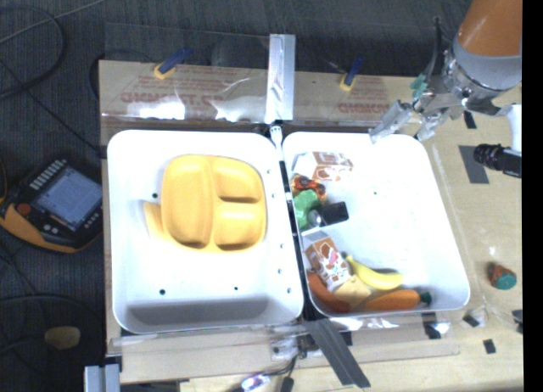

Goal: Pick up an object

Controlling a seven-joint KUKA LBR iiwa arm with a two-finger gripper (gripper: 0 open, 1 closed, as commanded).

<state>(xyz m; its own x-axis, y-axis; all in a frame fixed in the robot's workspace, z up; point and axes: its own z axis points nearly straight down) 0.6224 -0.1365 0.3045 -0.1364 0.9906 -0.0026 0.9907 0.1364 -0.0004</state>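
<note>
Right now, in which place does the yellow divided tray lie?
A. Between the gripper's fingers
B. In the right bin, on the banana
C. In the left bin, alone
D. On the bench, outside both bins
C: the yellow divided tray lies flat in the left bin with nothing else beside it, while the banana and the other small things are in the right bin.

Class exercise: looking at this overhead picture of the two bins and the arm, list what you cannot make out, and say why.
- Gripper, camera view: small and blurred above the right bin's far corner; finger state unreadable.
- Arm: cut off by the top edge.
- Carrot: partly covered by the banana and small carton.
- Carton labels: print too small to read.
- Toys beside the black block: crowded together, identity unclear.
</note>
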